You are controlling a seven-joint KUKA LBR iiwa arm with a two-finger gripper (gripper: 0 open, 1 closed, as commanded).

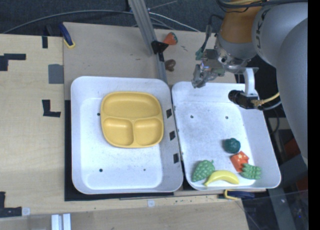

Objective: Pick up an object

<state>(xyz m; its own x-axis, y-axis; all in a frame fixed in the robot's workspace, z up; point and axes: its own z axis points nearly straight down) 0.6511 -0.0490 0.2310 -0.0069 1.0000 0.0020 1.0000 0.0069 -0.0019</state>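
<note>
Yellow banana (pixel 222 177) at right bin's (pixel 210 124) near edge, among toy foods | gripper (pixel 200 81) over far-left corner, well apart | grip state: cannot tell

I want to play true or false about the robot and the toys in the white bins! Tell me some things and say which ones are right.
1. The yellow plate lies in the left bin. True.
2. The banana sits on the yellow plate. False: it lies in the right bin, near the front edge.
3. The claw is holding the banana. False: the claw is up by the far edge of the right bin, away from the toys.
4. The green grapes are right beside the banana. True.
5. The yellow plate has three sections. True.
6. The dark green ball is in the left bin. False: it is in the right bin, above the red toy.
</note>
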